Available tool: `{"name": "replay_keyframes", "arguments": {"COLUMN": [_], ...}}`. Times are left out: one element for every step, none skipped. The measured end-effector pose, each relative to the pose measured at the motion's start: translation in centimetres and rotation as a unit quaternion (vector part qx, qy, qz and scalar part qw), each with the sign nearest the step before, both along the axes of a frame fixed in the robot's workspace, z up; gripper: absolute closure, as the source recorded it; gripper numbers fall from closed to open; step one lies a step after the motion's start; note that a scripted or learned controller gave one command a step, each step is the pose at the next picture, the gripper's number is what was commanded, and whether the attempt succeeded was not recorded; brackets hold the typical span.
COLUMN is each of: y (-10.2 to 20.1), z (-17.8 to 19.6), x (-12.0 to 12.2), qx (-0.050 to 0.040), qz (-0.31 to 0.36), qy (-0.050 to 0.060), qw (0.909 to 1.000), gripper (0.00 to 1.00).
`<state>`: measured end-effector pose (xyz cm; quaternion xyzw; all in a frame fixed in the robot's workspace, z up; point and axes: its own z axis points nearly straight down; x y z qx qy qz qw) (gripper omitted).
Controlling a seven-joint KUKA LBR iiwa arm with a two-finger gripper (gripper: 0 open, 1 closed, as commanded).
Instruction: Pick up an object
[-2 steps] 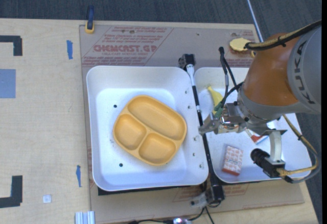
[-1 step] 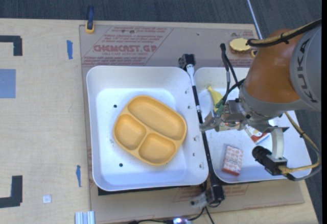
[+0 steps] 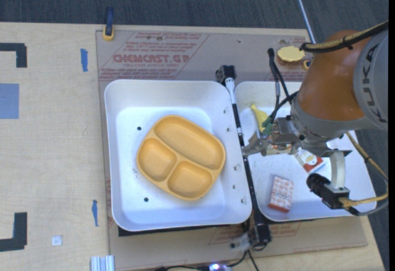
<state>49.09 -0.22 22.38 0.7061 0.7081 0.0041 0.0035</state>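
Note:
A yellow three-compartment plate (image 3: 180, 157) lies in the left white bin (image 3: 123, 140). In the right bin (image 3: 308, 211) a small red-and-white patterned box (image 3: 281, 194) rests near the front. A yellow-green item (image 3: 260, 116) lies near that bin's back left, and a red-and-white packet (image 3: 308, 159) peeks out from under the arm. My gripper (image 3: 262, 145) hangs low over the left side of the right bin, close to the wall between the bins, behind the box. The orange wrist band (image 3: 333, 87) hides much of the bin's middle.
A yellow disc (image 3: 290, 54) lies on the cardboard sheet behind the right bin. A black clamp (image 3: 226, 72) sits at the back where the bins meet. Black cables and a black fitting (image 3: 324, 189) trail from the arm over the right bin's front right.

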Motion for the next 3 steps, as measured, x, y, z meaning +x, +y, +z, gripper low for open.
{"name": "replay_keyframes", "arguments": {"y": [4.2, 8.2, 4.7], "z": [-0.4, -1.7, -3.9], "x": [-1.1, -1.2, -1.2], "qx": [0.0002, 0.0001, -0.0002], "qz": [-0.001, -0.001, -0.002], "qy": [0.005, 0.007, 0.006], "qw": [1.0000, 1.0000, 1.0000], "gripper": [1.00, 1.00, 1.00]}}
